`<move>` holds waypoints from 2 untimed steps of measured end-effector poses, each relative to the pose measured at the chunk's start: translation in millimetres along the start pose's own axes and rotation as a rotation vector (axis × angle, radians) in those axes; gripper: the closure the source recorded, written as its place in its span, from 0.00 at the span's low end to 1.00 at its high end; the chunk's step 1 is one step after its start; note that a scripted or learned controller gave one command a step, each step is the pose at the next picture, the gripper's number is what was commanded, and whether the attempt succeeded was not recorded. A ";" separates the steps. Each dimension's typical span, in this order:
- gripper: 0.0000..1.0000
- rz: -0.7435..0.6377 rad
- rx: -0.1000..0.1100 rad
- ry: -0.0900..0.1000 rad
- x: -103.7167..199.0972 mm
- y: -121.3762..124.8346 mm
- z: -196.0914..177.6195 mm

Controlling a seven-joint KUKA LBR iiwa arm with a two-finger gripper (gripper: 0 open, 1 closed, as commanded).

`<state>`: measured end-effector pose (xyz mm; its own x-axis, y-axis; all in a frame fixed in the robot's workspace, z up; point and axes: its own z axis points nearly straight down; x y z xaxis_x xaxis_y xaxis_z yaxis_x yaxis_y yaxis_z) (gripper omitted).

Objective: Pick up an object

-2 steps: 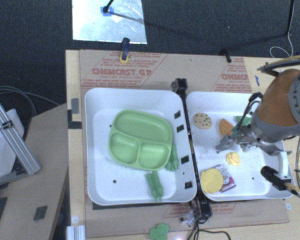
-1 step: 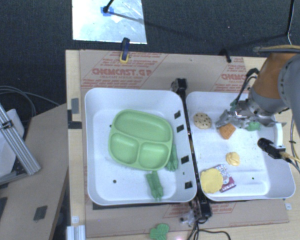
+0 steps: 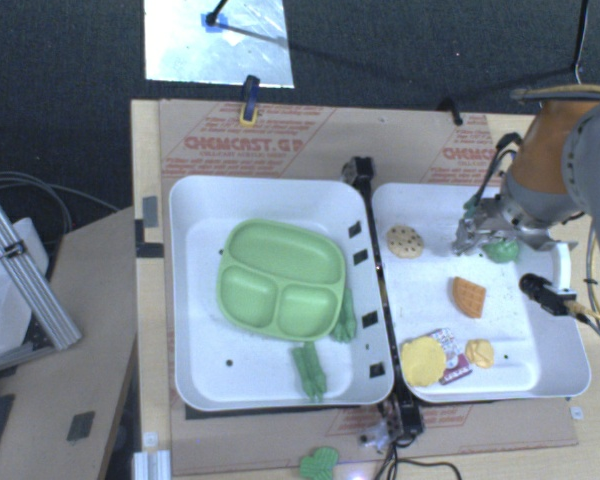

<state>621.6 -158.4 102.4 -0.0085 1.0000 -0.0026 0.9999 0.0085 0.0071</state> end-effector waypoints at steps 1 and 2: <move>0.00 -0.001 0.001 0.000 0.3 -0.3 0.6; 0.00 0.010 0.013 0.004 -3.2 -71.0 19.1</move>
<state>550.8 -162.2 82.8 0.0017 1.0000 0.0009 1.0000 -0.0017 -0.0057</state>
